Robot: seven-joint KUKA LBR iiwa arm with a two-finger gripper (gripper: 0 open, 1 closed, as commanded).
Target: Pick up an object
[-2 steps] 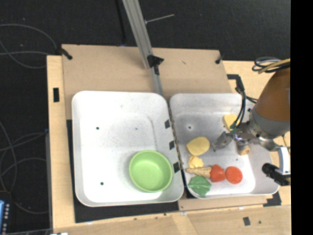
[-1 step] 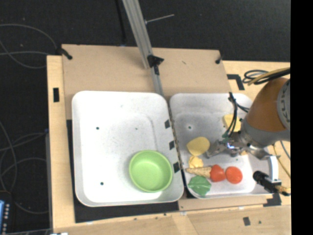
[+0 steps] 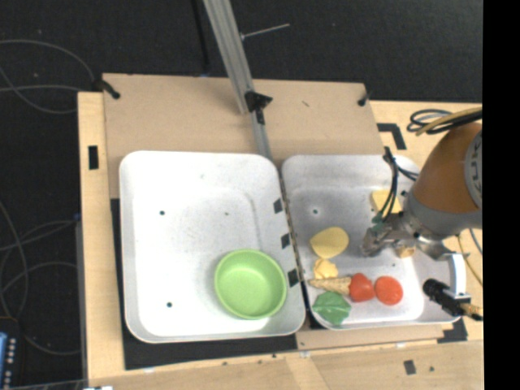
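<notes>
The right bin [image 3: 325, 185] holds a yellow rounded piece [image 3: 329, 240], a smaller pale yellow piece [image 3: 324, 268], a tan cone-shaped piece [image 3: 331, 283], two red round objects [image 3: 361, 288] [image 3: 389, 290], a green object [image 3: 330, 307] at the front edge, and a yellow piece [image 3: 380, 199] partly behind the arm. The grey and orange arm [image 3: 445, 184] reaches in from the right. Its gripper [image 3: 379, 240] hangs low over the right bin, just right of the yellow rounded piece and above the red objects.
A light green bowl [image 3: 249, 283] sits in the front right part of the left bin [image 3: 179, 193]. A metal rail [image 3: 231, 47] slants up from between the bins. Cables [image 3: 431, 120] lie at the right behind the arm.
</notes>
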